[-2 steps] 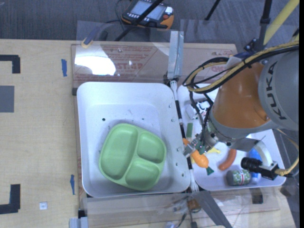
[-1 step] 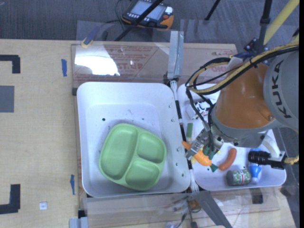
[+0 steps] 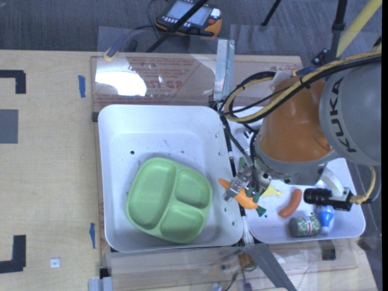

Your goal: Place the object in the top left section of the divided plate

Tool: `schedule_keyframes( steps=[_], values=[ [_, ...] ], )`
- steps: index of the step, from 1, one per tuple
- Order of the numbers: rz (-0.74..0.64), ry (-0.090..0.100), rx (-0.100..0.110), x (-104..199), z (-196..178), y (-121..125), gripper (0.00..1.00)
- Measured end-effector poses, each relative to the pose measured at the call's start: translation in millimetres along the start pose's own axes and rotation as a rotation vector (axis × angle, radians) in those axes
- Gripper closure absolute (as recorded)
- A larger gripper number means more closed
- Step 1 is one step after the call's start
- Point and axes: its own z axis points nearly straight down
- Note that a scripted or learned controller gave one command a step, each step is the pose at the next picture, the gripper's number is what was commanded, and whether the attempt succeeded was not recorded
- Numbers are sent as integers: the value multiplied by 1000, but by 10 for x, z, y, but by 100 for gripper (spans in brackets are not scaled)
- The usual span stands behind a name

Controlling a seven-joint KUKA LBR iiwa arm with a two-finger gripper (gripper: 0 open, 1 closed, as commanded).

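Observation:
The green divided plate (image 3: 170, 202) lies in the left white bin (image 3: 121, 132), with three sections. My gripper (image 3: 238, 187) hangs over the rim between the two bins, just right of the plate. An orange toy carrot (image 3: 247, 200) with a green top sits between its fingers, and the fingers are shut on it. The carrot's tip pokes out to the left, toward the plate. The arm's orange band and grey body cover much of the right bin.
In the right bin (image 3: 354, 226) lie a red sausage (image 3: 290, 202), a green can (image 3: 304, 225), a blue bottle (image 3: 326, 216) and a yellow piece (image 3: 272, 191). Cables run along the bins' shared wall. Behind the bins lies a clear plastic sheet (image 3: 163, 74).

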Motion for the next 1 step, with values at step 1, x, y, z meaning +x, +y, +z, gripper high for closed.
schedule_keyframes(
  steps=[1],
  values=[
    [-161, -2, -1, -595, 17, 771, 100]
  ],
)
